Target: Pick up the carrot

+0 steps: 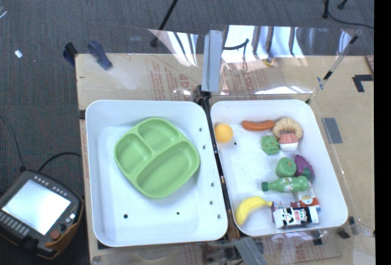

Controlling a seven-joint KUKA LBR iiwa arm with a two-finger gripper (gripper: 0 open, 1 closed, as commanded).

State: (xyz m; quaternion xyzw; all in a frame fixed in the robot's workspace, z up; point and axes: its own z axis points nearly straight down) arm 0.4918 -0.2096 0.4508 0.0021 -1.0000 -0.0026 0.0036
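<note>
While the right bin (327,154) is full of toy food, the carrot (259,125) lies flat near the bin's far wall, with its long side running along that wall. It is orange and thin. Nothing sits on top of it.

Just right of the carrot, close to its end, is a tan bread roll (288,128) that looks like a croissant. A small white and pink thing (288,146) touches the front of the roll, and it is too small to name. A bumpy green broccoli (270,144) sits in front of the carrot, near it but not touching. To the carrot's left, by the bin's left wall, is a round orange fruit (223,133), apart from the carrot.

Closer to the front of the bin, a green pepper (285,166) and a purple toy (303,166) sit side by side and touch. A green bottle (286,184) lies on its side in front of them. Then come a yellow banana (249,209), a black and white milk carton (295,215) and a little red box (307,199), all at the near end.

The left bin (98,166) holds a green plate (157,157) with three parts. A screen pad (36,212) with a cable lies on the floor at the near left.
</note>
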